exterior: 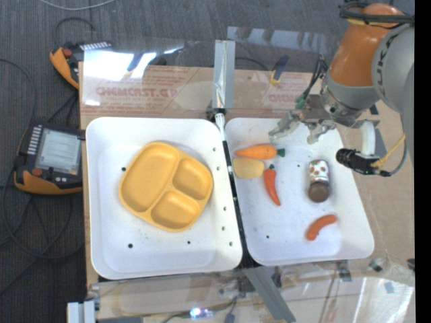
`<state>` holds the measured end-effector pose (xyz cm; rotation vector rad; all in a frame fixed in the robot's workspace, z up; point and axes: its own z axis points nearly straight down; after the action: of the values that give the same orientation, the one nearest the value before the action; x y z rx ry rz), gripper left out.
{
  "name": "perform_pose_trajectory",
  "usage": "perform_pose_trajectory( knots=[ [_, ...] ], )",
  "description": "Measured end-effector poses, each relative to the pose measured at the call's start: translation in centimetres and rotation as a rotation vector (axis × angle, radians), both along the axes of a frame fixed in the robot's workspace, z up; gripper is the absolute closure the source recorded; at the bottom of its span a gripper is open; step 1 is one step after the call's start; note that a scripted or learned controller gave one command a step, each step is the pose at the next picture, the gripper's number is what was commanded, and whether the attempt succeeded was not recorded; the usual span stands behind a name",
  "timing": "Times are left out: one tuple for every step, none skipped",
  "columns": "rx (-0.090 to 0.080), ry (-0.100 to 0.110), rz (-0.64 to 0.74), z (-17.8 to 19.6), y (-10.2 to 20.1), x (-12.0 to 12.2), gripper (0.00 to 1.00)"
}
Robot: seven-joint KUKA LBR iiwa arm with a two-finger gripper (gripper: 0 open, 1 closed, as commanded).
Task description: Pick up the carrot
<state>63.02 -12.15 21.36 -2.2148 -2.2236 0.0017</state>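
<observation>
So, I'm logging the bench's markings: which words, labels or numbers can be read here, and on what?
"CHEMCAST" on the clear sheet behind the bins, printed in red; the smaller red lines around it are too blurred to read.
Label on the small jar in the right bin: too small to read.
Screen of the handheld pendant: illegible.
</observation>
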Motion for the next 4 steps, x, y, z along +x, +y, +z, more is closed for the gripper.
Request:
perform_pose_trajectory(
  knots=[
    [-0.001,-0.004,0.265,-11.8,-0.2,1.4,0.00],
    [-0.005,0.006,0.534,-12.3,0.4,3.7,0.00],
    [-0.016,-0.006,0.535,-11.3,-0.1,4.0,1.00],
    [-0.002,-0.002,0.148,-3.0,6.5,3.7,1.00]
  ],
)
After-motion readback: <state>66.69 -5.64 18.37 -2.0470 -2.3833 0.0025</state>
